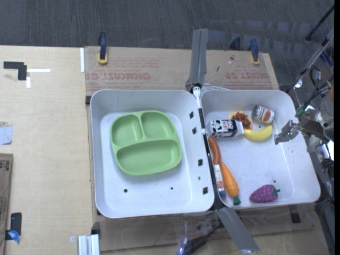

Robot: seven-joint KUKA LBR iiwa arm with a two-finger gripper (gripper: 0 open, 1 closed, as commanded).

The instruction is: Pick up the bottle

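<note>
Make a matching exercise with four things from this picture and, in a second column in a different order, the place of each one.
Things:
1. green plate
2. banana
3. purple grapes
4. carrot

Places:
A. near corner of the right bin, close to its front wall
B. along the right bin's left wall, beside the divider
C. middle of the left bin
D. far part of the right bin, just below a small can

Pairs: 1-C, 2-D, 3-A, 4-B

bins: glossy white plastic | plate: matt green plastic | bench: pale wood
</note>
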